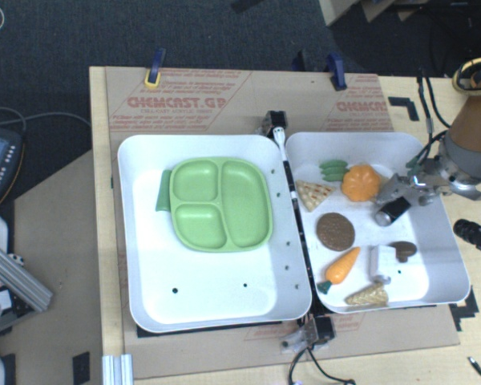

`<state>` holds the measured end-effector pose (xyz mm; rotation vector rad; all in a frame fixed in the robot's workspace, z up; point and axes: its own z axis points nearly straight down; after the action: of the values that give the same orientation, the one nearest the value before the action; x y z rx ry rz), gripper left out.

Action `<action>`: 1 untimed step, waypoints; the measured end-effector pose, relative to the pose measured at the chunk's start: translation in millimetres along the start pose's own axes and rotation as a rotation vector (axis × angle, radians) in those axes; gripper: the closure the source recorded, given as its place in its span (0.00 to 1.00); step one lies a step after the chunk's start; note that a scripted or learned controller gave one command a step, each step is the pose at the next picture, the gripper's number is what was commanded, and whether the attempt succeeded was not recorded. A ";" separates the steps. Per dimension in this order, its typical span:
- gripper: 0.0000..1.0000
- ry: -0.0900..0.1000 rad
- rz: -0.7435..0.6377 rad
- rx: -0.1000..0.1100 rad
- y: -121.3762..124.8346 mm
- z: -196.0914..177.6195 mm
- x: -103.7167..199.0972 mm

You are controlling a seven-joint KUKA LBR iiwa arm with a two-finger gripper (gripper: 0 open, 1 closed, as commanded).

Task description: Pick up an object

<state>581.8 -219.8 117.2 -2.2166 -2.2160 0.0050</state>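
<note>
Gripper (407, 188) is hanging over the right bin (437, 255), by its right wall; we are not able to tell if it is spread or closed.
We are seeing the orange fruit (361, 183) lying just left of it, not touching, and the brown disc (335, 231) and carrot (342, 265) lying further left and nearer the camera. A green divided plate (220, 203) is sitting in the left bin (208, 295).

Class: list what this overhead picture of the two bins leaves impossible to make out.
1. Hand: camera view, blurred; whether it grips anything is unclear.
2. Arm: cut off by the right edge.
3. Green sheet under the plate: mostly hidden by it.
4. Small brown piece: too small to identify.
</note>
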 end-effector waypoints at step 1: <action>0.00 0.006 -0.004 -0.006 2.1 33.2 4.8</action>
<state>583.6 -214.8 84.0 -2.2116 -2.2209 -0.0076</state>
